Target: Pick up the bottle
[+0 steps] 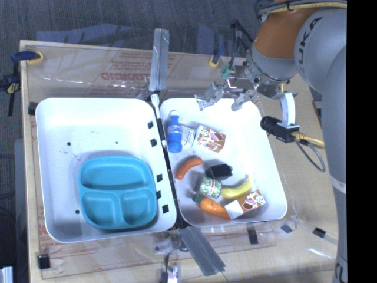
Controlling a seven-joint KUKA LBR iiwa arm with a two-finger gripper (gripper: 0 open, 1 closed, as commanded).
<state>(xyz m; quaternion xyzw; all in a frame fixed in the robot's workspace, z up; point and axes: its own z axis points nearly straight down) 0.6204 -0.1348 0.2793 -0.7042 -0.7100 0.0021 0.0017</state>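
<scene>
Bottle lies in the right bin, at its left wall near the far corner, just beside the divider between the two bins. It is blue with a white cap and a pale label, and its cap points toward the far edge.

The bench is a pale wooden top covered by a clear sheet with red lettering, set on dark carpet. The arm hangs over the far right, its orange band above the wrist. The left bin holds a blue divided tray in its near half.

The gripper hovers above the far edge of the right bin, its fingers spread apart and grasping nothing, well apart from the bottle.

Smaller things fill the right bin: a juice carton just right of the bottle, a red sausage, a black block, a banana, a green can, a carrot and a second carton near the front.
</scene>
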